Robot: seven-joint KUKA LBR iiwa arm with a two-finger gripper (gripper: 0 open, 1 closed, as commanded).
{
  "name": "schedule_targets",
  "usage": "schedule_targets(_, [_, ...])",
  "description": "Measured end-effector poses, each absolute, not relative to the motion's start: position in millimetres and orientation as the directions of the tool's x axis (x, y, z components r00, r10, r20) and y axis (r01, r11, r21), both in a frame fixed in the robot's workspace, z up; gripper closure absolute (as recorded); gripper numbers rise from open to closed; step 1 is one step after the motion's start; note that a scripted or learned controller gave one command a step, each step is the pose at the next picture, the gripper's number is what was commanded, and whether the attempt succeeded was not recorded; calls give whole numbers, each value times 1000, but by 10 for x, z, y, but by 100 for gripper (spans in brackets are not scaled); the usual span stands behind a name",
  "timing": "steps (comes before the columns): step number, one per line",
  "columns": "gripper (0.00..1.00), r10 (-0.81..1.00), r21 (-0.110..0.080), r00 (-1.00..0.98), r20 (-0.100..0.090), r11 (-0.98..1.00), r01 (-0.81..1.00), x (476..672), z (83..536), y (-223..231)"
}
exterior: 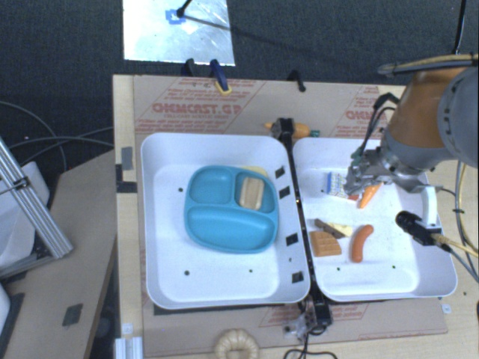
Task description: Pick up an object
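Observation:
My gripper [358,179] hangs low over the upper middle of the right bin [426,275]. An orange carrot [368,195] lies slanted just below and right of it, touching or nearly touching the gripper's tip; whether it is gripped I cannot see. A small blue-and-white packet [334,182] sits right at the gripper's left. Further toward the front lie a reddish sausage [361,243], a tan waffle-like square [325,244] and a dark stick with a yellow piece [332,229].
The left bin [165,275] holds a blue divided plate [228,209] with a tan bread slice [251,193] in its upper right compartment. A black divider [296,208] runs between the bins. The grey arm with its orange band [419,118] reaches in over the right bin's back right.

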State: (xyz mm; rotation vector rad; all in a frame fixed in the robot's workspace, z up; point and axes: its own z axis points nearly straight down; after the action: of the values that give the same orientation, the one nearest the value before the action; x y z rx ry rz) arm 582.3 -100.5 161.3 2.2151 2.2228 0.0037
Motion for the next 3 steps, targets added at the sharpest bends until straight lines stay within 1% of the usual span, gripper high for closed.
schedule_targets(1, [100, 1000, 2, -4, 0, 4, 1000, 5873, 2039, -1036])
schedule_targets(2, [100, 1000, 3, -5, 0, 5, 1000, 5881, 2246, -1035])
schedule_targets(3, [100, 1000, 5, -9, 1, 9, 1000, 6260, 2347, -661])
